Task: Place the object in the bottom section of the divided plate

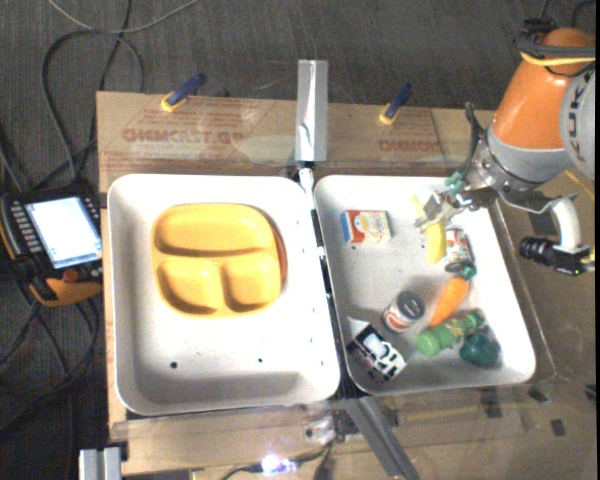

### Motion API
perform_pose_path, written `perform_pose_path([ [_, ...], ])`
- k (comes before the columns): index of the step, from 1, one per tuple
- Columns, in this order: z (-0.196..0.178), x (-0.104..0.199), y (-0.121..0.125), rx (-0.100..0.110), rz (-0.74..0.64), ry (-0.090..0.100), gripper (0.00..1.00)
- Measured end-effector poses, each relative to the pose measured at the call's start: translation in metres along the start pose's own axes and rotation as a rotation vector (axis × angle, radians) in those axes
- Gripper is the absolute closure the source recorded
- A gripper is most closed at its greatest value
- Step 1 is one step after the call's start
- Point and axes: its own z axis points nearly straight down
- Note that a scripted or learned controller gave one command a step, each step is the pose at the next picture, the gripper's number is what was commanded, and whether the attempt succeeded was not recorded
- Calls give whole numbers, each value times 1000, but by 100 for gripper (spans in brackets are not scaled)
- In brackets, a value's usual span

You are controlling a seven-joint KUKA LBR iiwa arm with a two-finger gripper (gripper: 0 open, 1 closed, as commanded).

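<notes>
Gripper [442, 204] hovers over the right bin [510, 268], just above a banana [435, 240]; whether its claw is open I cannot tell. Yellow divided plate [218, 258] sits in the left bin [130, 268].

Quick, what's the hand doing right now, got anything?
Hand: cannot be told; it sits over the right bin, at the yellow banana.

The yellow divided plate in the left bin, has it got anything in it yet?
Empty. The divided plate shows bare yellow in all its sections, and the loose items, like the carrot, lie in the right bin.
</notes>
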Motion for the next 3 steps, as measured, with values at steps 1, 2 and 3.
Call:
perform_pose_path([
  [1,-7,101,47,-1,-61,2,100],
  [2,20,145,101,0,-120,0,100],
  [3,-13,210,119,0,-230,-1,100],
])
